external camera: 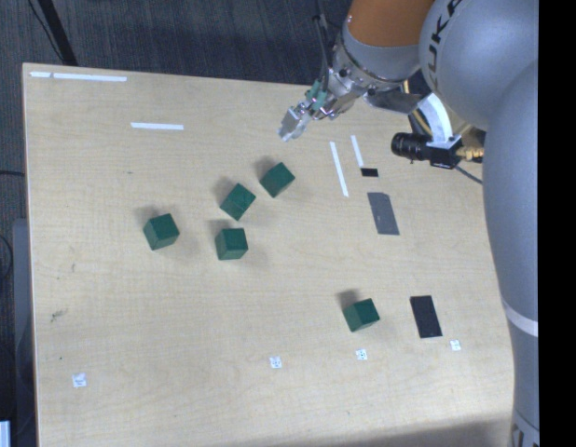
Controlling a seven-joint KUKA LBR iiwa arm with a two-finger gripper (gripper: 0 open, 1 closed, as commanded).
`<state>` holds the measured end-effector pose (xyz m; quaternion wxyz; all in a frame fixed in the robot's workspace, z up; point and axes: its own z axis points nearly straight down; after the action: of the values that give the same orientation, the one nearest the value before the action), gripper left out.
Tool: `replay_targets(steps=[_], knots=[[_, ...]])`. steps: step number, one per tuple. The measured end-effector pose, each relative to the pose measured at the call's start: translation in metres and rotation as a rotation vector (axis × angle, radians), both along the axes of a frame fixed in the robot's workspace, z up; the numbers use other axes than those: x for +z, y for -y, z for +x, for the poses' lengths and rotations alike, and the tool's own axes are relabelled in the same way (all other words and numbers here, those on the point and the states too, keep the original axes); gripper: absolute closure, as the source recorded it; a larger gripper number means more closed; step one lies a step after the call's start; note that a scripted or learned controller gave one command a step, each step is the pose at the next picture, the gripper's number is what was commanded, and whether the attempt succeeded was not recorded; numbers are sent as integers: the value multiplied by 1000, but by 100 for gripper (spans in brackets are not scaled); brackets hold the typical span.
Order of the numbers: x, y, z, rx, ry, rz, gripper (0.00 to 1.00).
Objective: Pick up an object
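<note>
Five green blocks [237, 200] lie scattered on the board [130, 343]; the gripper [295, 126] hovers above, finger state unclear.

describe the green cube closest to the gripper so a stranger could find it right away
Start at the gripper near the top of the wooden table and look just below it. The nearest green cube is the top right one of a cluster of four, turned cornerwise, with another cube to its lower left.

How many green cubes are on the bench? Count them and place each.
5. Four cluster left of centre: far left, lower middle, upper middle, nearest the gripper. One sits alone at lower right.
</note>
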<state>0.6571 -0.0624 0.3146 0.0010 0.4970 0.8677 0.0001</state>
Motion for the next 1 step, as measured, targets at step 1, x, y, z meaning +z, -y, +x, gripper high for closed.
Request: replay_targets(steps=[1], knots=[[-92, -129, -2, 122, -7, 0, 100]])
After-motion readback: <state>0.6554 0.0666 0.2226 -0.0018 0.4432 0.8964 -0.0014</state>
